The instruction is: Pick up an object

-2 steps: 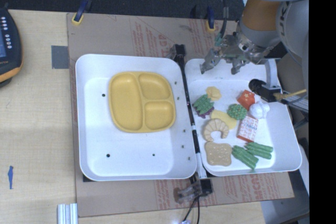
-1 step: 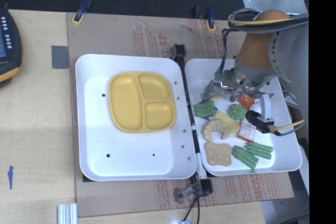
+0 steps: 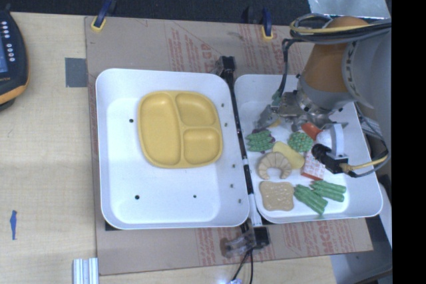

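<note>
**Arm low over the toy food, no catch confirmed**

We see the arm [image 3: 333, 56] reaching in from the right and hanging low over the right bin [image 3: 363, 206], with the gripper [image 3: 287, 111] down near the far end of the food pile. The step in hand, as we judge it, is the descent toward a grasp: nothing is lifted clear of the bin yet.

The candidates all lie in that right bin. A green leafy piece [image 3: 259, 140] sits just beside the bin's left wall, a second green piece [image 3: 301, 141] lies near it, a yellow piece [image 3: 287, 155] is between them, and a croissant [image 3: 275, 165] touches the yellow piece from the near side. Closer to us lie a slice of toast [image 3: 276, 195] and green bean pods [image 3: 319, 195]. A small red piece [image 3: 311, 130] shows just under the wrist. The left bin [image 3: 113, 203] holds a yellow divided plate [image 3: 180, 128], well apart from the action.

As for the jaws, the wrist body and its cabling cover them, so we cannot tell whether they stand spread or pressed together, nor whether anything sits between them. We make no claim of a hold.

The next move, in our judgement, calls for settling on one piece in a crowded cluster and closing cleanly, since the neighbours touch and could be nudged or dragged along.
</note>
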### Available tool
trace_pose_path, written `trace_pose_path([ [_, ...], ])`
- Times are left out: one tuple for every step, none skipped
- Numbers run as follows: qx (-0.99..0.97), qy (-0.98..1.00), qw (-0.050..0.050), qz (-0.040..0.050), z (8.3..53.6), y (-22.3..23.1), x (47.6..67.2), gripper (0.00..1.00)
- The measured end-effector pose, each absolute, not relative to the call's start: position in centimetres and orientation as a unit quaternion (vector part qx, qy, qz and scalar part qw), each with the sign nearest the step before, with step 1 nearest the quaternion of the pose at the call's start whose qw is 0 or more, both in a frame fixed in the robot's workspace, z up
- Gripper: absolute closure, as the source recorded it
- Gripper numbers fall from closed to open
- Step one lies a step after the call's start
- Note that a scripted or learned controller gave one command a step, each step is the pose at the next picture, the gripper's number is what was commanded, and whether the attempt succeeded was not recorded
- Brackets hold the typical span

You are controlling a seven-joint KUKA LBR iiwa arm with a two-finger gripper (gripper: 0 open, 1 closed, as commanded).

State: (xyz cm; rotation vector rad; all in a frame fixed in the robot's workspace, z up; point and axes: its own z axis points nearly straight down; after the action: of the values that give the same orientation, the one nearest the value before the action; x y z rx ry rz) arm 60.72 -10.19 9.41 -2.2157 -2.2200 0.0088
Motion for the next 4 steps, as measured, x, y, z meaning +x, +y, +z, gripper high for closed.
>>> trace_pose_path([
  [-0.706,-0.708,0.000,0.0008,9.2,-11.5,61.5,0.00],
  [-0.707,-0.708,0.002,0.0020,9.2,-9.7,59.0,0.00],
  [-0.707,-0.707,-0.004,-0.0007,13.6,-14.6,64.7,0.00],
  [-0.708,-0.706,0.003,0.0045,9.0,-21.0,57.7,0.00],
])
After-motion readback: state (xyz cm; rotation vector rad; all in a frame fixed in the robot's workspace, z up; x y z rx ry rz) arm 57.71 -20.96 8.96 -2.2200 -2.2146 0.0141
